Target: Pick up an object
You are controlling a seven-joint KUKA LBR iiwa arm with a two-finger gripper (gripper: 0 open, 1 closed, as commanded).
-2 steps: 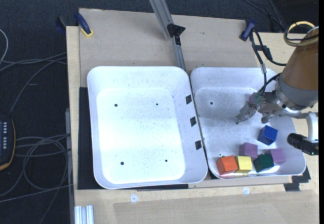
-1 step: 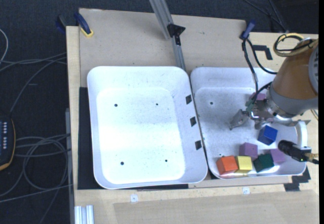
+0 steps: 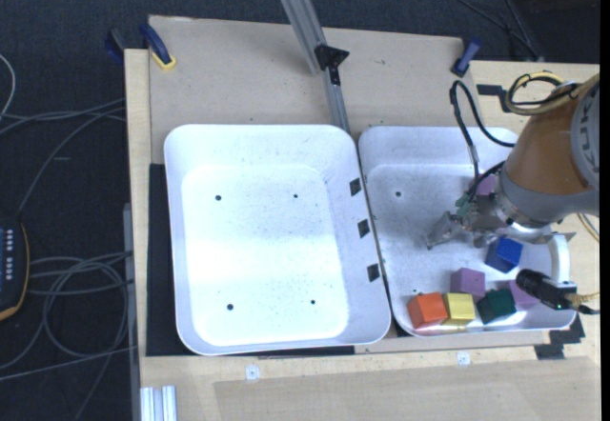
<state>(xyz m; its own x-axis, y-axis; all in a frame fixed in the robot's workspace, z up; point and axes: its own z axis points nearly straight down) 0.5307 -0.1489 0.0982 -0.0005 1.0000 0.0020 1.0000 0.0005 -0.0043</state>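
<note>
My two-finger claw hangs spread wide and empty over the bare floor of the right white plastic bin, with the small blue cube just beside it, toward the bin's near-right corner.

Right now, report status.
Gripper low in right bin, nothing seen held. Blocks bunched at near edge: orange block, yellow block. Blue block beside wrist.
</note>
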